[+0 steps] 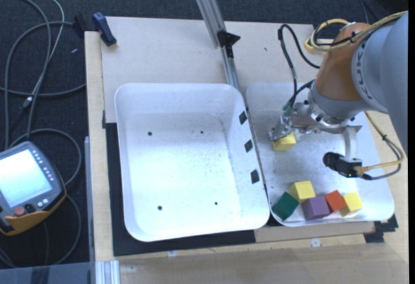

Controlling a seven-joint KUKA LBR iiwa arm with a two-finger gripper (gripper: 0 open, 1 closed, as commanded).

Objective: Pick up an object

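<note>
Camera view: small yellow block (284, 141) (slightly tilted) at the pincer (281, 133).

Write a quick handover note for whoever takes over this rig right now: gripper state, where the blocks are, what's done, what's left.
Gripper: low in the right white bin, at a small yellow block; whether it is gripped cannot be told.
Other blocks: cluster at the bin's near edge: green cube, yellow cube, purple cube, orange cube, small yellow cube.
Done: arm positioned over a block.
Left: confirm grasp, lift clear.
</note>
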